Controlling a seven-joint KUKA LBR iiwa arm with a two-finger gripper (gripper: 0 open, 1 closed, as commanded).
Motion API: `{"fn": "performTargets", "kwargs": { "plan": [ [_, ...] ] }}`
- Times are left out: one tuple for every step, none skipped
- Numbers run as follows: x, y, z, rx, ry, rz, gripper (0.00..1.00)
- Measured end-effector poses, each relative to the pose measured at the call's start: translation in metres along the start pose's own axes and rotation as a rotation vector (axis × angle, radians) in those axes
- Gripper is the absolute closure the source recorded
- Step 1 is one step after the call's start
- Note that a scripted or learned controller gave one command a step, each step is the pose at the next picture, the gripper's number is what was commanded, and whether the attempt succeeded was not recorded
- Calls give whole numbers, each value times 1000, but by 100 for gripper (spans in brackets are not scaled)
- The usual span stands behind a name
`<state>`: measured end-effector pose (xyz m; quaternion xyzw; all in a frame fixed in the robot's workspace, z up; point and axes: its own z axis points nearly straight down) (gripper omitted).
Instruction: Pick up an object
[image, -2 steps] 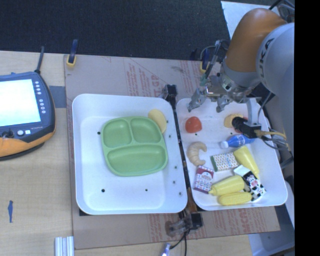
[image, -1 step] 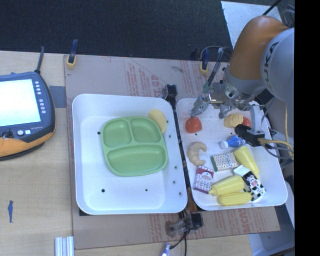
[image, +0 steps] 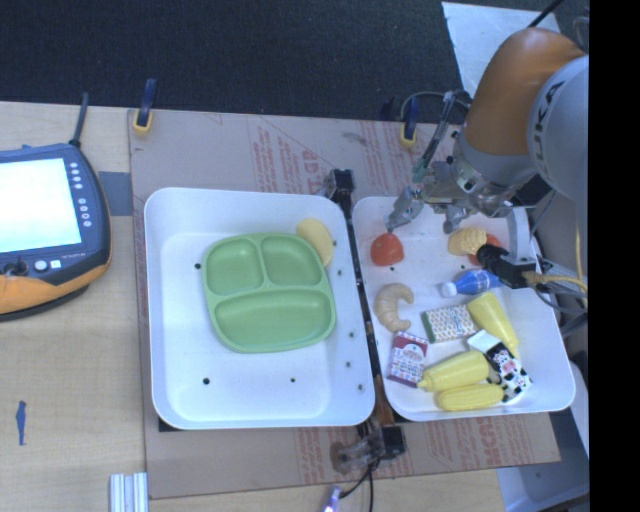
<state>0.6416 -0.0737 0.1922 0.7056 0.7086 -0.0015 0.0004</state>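
Nearby, claw (image: 418, 203) spread open, empty, above tomato (image: 387, 249), croissant (image: 393, 305) below.

Single fixed camera, mounted above bench, looking down at slant — far edge of wooden bench top (image: 70, 120) near frame top, near edge at bottom. Moderate distance: both shallow white plastic bins (image: 170, 400) fit side by side within frame, left bin centred, right bin (image: 560, 390) close to right side. Grey arm with orange band (image: 530, 90) entering from right — cropped at frame edge.
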Motion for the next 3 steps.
{"fn": "performTargets", "kwargs": {
  "plan": [
    [-19, 14, 102, 5, 1, 0, 0],
    [-20, 15, 90, 3, 0, -1, 100],
    [9, -40, -1, 1, 3, 0, 100]
  ]
}}
